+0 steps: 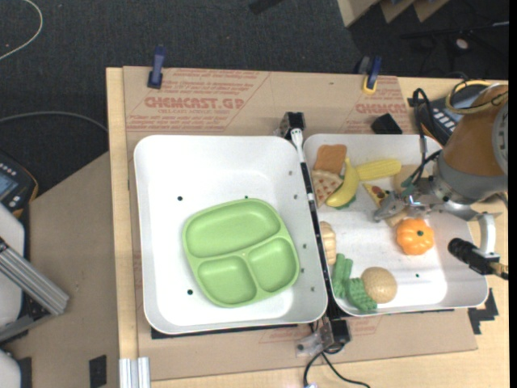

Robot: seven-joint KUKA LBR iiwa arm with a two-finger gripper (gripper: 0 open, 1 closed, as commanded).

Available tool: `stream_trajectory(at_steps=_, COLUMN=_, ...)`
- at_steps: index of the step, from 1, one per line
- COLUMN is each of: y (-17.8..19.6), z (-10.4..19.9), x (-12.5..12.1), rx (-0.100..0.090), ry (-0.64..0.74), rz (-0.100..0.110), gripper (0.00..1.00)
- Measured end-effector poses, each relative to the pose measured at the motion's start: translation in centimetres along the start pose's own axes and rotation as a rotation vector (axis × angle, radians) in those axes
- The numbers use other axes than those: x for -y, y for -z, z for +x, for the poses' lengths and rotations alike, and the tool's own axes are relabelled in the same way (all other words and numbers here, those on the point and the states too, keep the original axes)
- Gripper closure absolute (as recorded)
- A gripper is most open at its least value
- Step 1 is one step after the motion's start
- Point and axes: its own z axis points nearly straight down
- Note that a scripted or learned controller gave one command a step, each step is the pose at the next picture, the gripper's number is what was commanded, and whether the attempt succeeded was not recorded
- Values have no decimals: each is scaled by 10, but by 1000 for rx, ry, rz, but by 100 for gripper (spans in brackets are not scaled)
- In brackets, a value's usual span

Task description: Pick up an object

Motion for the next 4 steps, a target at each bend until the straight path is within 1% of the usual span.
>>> stream_trajectory(at_steps=1, y=3, z=-4, x=68, rx=-3, ry=-11, rz=10, gripper=0)
stream_trajectory(at_steps=2, y=13, z=-4, x=65, rx=1, ry=-9, rz=3, gripper=100)
stream_trajectory(at_steps=3, y=3, z=46, x=-42, rx=1, ry=2, rz=-4, gripper=100)
stream_trajectory(at_steps=4, y=111, z=136, x=-100, rx=-1, ry=4, rz=-13, gripper=100)
